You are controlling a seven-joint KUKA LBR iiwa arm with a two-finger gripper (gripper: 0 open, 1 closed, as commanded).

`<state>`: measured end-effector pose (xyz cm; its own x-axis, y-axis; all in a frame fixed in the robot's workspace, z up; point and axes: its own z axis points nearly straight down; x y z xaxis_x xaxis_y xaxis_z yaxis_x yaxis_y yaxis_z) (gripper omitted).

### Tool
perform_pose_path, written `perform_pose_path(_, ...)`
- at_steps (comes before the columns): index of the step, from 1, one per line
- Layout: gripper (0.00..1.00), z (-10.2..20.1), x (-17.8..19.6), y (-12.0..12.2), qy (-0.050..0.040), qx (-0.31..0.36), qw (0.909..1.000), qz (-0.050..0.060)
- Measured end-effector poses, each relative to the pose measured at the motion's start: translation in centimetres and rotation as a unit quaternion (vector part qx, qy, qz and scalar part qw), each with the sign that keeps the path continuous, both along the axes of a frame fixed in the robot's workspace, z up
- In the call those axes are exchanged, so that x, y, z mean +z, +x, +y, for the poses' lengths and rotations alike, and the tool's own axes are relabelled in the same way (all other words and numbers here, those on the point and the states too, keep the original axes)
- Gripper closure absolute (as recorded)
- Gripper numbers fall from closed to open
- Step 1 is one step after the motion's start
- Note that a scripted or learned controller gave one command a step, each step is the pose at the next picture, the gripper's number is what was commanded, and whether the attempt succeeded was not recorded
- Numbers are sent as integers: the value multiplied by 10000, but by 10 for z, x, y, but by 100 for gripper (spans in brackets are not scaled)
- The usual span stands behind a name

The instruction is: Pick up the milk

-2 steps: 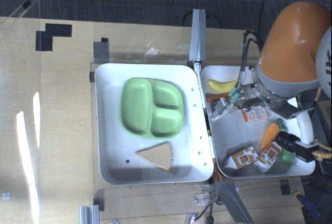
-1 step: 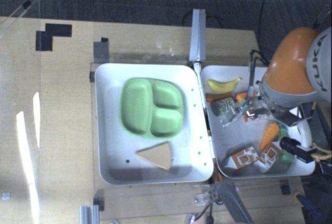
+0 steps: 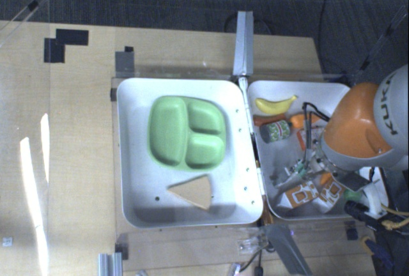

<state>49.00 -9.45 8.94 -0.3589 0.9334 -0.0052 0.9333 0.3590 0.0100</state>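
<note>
The milk carton (image 3: 305,195) is lying flat at the near edge of the right bin (image 3: 276,204), its long axis running left to right. The tool (image 3: 305,160) is hanging just above and behind it; whether it is pinching anything cannot be told. One banana (image 3: 275,103), one can (image 3: 276,131) are sitting farther back. The left bin (image 3: 128,160) is carrying one green tray (image 3: 186,131) and one wedge (image 3: 192,191).

Milk carton (image 3: 305,193) (orange and white) lies flat; near right bin's front edge.
</note>
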Motion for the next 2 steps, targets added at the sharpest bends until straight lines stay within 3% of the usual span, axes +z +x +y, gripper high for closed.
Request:
perform_pose_path(1, 0, 53, 97, 67, 9, -89, 10000, 23)
perform_pose_path(2, 0, 70, 125, 41, 2, 651, 9979, 26)
